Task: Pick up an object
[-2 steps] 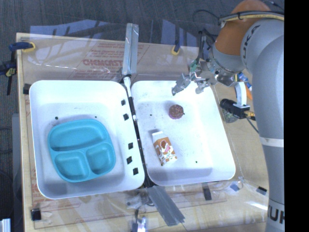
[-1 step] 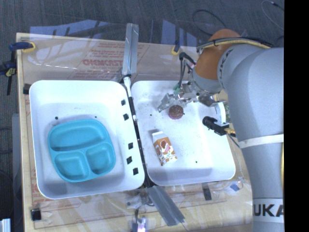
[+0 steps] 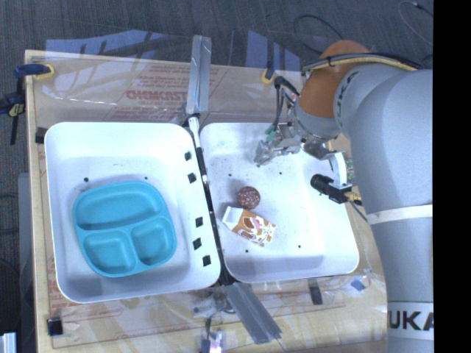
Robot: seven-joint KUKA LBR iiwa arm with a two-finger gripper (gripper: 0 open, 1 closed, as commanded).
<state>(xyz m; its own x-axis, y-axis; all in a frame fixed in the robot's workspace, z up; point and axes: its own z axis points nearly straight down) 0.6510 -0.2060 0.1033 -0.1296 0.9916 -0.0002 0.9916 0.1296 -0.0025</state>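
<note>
Gripper (image 3: 266, 151): jaw state cannot be told; nothing seen held.
Brown ball (image 3: 249, 195): below the jaws, apart.
Snack packet (image 3: 250, 226): farther below.

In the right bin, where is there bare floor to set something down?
Right bin: bare floor lies along the near wall below the packet, and at the far left corner beside the divider. The middle is crowded, with the ball right above the packet. The gripper sits over the far middle.
</note>
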